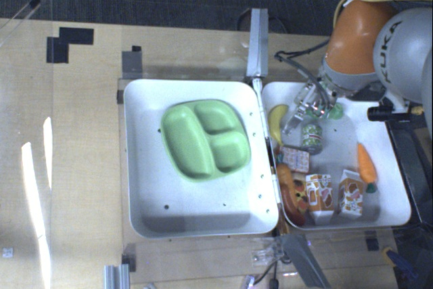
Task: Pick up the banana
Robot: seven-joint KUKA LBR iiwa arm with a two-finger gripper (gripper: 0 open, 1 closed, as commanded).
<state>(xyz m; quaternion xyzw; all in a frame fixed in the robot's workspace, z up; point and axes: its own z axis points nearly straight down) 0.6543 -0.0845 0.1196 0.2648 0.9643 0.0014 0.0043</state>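
Note:
A yellow banana (277, 122) lies along the left wall of the right bin (396, 210), near its back. My gripper (300, 113) hangs just to the right of the banana, its metal fingers pointing down and left toward the bin floor. Nothing shows between the fingers. The grey arm with its orange band (355, 34) reaches in from the upper right.
In the right bin lie a small green-capped can (311, 135), a patterned packet (295, 159), two juice cartons (319, 191) (351, 193), a carrot (366, 163) and a reddish item (292, 194). A green divided plate (205, 139) sits in the left bin (145, 213).

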